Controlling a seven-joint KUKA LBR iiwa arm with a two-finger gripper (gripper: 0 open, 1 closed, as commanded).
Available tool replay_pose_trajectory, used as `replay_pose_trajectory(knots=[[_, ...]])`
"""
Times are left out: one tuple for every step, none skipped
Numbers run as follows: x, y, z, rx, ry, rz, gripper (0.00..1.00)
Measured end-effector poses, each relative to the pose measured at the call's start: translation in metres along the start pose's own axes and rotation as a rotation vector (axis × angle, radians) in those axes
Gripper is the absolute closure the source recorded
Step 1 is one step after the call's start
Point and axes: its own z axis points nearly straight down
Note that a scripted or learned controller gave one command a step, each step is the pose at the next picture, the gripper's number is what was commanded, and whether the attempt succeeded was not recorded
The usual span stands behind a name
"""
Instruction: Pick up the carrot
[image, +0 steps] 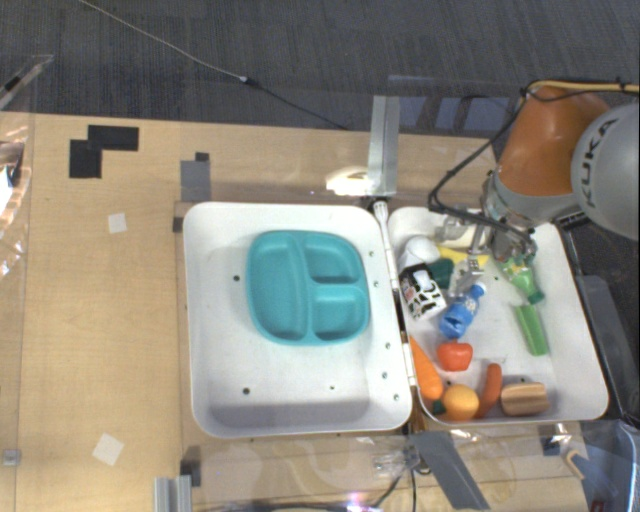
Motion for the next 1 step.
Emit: replay_pose_trajectory(knots=[[0.046, -0.0357, -0.0583, 0.004, -0.014, 0.198, 0.0]])
